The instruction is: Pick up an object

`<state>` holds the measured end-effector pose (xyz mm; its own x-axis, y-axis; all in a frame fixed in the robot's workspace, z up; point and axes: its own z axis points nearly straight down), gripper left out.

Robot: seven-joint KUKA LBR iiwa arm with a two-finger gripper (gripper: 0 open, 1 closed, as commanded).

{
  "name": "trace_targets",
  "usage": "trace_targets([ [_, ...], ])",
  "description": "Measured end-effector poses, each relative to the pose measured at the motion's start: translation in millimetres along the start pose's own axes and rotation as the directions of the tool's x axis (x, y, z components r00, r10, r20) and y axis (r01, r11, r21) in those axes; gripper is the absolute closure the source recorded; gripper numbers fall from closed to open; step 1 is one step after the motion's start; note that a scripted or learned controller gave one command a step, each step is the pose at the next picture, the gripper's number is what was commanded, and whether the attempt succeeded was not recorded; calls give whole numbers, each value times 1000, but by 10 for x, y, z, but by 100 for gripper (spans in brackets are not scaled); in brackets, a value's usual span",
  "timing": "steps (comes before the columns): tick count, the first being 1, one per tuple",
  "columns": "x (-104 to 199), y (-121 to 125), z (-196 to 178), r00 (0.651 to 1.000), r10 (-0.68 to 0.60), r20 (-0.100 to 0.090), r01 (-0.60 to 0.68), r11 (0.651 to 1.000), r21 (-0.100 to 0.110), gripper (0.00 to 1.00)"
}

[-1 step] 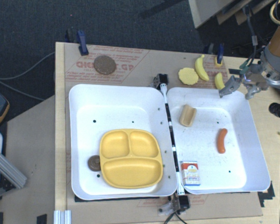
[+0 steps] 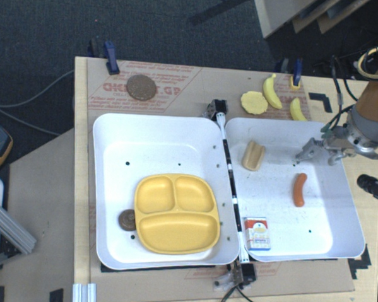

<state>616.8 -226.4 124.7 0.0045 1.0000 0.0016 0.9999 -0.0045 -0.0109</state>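
The arm (image 2: 371, 109) is reaching in from the right, its orange band showing above the grey wrist. The tool (image 2: 317, 149) is hanging over the upper right part of the right bin (image 2: 336, 240), with its thin fingers (image 2: 307, 151) pointing left and spread a little apart. Nothing is sitting between them.

Inside the right bin, a sausage (image 2: 299, 189) is lying just below and left of the tool, apart from it, its long side running up and down. A tan block (image 2: 254, 155) is lying near the bin's upper left corner, well apart from the tool. A small carton (image 2: 257, 234) with a red and white face is resting at the lower left, close to the wall shared with the left bin (image 2: 113, 143).

In the left bin, a yellow tray (image 2: 176, 213) with three compartments is taking up the lower middle. A brown disc (image 2: 128, 220) is touching its left edge, partly tucked beside it.

On the table (image 2: 80, 173) behind the bins, a second brown disc (image 2: 142, 86) is lying on the printed cardboard. Further right, a yellow slice (image 2: 255, 103) is sitting beside a banana (image 2: 272, 92), and another banana piece (image 2: 297, 109) is lying just right of them. Blue clamps (image 2: 110, 58) are gripping the table's far edge.
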Motion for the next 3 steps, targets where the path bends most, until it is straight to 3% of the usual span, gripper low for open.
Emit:
trace_targets([
  [1, 306, -364, 440, 1000, -4, -2, 4, 1000, -2, 0],
  [2, 287, -332, 298, 1000, -4, 2, 4, 1000, -13, 100],
  [3, 1119, 233, 403, 1000, -13, 1, 13, 1000, -16, 100],
])
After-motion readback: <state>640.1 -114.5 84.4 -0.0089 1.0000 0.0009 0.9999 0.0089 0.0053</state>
